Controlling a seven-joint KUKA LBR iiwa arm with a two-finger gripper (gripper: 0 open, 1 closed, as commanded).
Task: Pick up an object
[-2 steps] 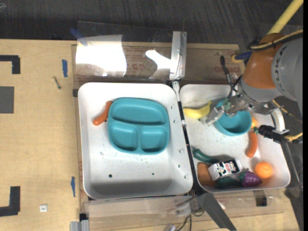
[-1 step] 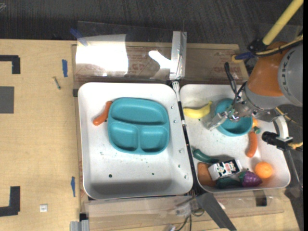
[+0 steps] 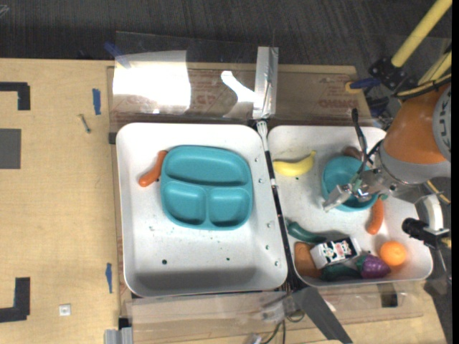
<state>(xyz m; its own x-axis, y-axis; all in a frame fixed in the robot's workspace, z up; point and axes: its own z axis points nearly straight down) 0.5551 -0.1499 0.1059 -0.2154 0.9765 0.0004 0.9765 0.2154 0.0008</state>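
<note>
My gripper [image 3: 349, 192] hangs low in the right bin [image 3: 423, 267], over the front rim of a teal bowl [image 3: 338, 172]. A yellow banana [image 3: 295, 165] lies left of the bowl. An orange carrot [image 3: 374, 218] lies just right of the gripper. Along the bin's front sit an orange fruit [image 3: 392, 253], purple grapes [image 3: 374, 266], a small white carton [image 3: 336, 251], a brown piece [image 3: 305, 258] and a green vegetable [image 3: 303, 230]. The grey wrist with its orange band [image 3: 423, 131] hides the bin's back right corner.
The left bin [image 3: 143, 256] holds a teal divided plate [image 3: 207, 185] and an orange sausage-shaped toy [image 3: 150, 173] at the plate's left. A thin divider wall [image 3: 271, 192] separates the bins. Cables and a yellow pole [image 3: 423, 24] stand at the back right.
</note>
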